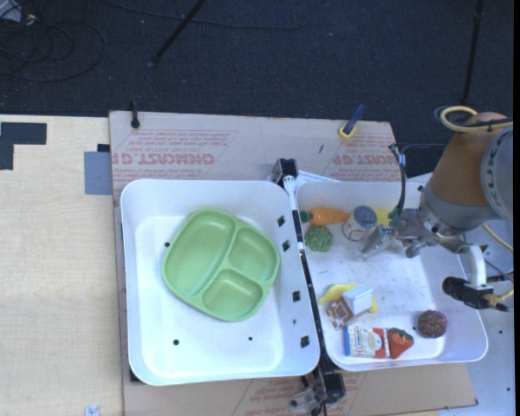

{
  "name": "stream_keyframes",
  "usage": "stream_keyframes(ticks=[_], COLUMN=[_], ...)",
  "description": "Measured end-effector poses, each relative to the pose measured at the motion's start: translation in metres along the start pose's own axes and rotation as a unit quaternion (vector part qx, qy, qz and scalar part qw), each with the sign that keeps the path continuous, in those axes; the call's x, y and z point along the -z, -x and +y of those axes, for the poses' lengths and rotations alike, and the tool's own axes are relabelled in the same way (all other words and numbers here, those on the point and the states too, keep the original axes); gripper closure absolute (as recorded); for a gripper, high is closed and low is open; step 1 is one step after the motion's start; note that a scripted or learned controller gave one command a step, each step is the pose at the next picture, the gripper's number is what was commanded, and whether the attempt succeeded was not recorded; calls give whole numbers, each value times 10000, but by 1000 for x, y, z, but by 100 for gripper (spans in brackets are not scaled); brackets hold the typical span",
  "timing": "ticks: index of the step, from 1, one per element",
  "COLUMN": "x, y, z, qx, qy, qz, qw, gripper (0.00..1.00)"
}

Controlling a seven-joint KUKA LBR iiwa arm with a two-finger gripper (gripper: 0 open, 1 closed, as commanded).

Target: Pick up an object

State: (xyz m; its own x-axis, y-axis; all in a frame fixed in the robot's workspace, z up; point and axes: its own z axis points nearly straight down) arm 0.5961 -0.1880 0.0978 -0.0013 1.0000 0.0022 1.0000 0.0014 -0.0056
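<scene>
Gripper (383, 239) low in right bin (468, 347), jaws slightly apart, nothing between them.
Can (361, 221) just left of the fingertips, carrot (328, 217) and broccoli (319, 239) further left; tray (220, 264) in left bin (156, 354).

Two shallow white plastic bins, left (147, 336) and right (468, 341): smooth, faintly glossy walls. Light-green divided plastic plate (221, 264): smooth, satin sheen. Flat brown cardboard sheet (243, 150) under the bins: matt, printed red. Pale wood-look counter (48, 276): matt, fine grain. Dark blue carpeted floor (243, 42): rough, dull. Metal pincer (390, 241): grey, slightly shiny. Round brown ball (432, 323): rough, bumpy surface. Small printed paper carton (365, 341): glossy.
</scene>
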Motion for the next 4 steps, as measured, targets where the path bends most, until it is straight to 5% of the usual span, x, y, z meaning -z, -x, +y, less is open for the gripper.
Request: stream_keyframes(ticks=[1,2,3,4], x=[-13,28,-12,-12], y=[-4,-8,-55,-98], z=[42,47,48,-70], qx=[9,6,-2,-14], qy=[-128,1,7,-11], qz=[6,-4,-10,10], qw=[9999,10000,10000,10000], gripper=[0,0,0,0])
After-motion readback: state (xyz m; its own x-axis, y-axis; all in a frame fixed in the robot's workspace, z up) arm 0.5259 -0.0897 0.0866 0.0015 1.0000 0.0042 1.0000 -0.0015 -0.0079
